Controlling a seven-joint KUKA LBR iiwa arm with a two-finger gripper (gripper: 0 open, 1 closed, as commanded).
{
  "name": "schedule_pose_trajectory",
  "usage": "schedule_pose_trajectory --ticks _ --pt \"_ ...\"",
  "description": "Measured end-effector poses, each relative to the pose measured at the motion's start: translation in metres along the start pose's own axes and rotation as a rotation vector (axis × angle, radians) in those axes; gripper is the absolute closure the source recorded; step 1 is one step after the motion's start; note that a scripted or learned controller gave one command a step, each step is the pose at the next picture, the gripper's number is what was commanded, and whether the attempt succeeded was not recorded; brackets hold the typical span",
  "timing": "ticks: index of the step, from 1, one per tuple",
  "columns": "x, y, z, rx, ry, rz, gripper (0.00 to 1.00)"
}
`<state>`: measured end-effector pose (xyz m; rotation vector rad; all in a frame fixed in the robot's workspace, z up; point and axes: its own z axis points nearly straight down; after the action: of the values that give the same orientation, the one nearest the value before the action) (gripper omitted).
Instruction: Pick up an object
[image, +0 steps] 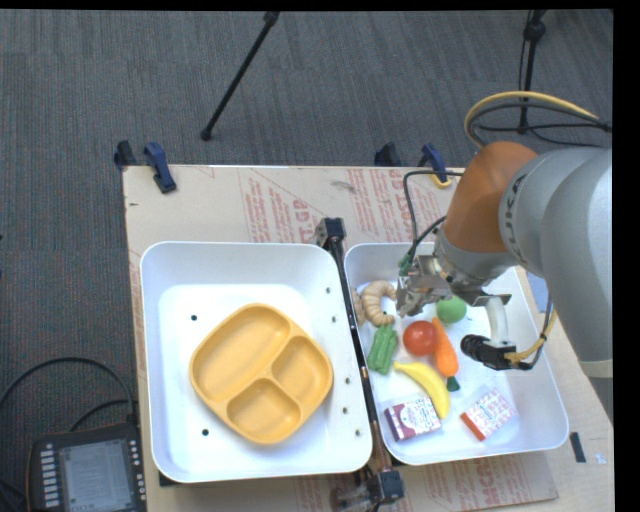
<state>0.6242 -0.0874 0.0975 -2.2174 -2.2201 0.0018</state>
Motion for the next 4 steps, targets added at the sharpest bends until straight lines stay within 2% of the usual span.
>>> schedule_pose_trajectory --ticks 1,2,3,4 --pt "0.000 0.000 0.000 0.000 0.000 0.000 0.00" --pt "0.000 0.000 -0.010 0.001 0.001 0.001 1.00" --pt "0.000 0.000 -0.010 0.001 0.001 0.001 0.00" --pt "0.005 -0.023 0.010 0.000 -0.001 0.003 0.00"
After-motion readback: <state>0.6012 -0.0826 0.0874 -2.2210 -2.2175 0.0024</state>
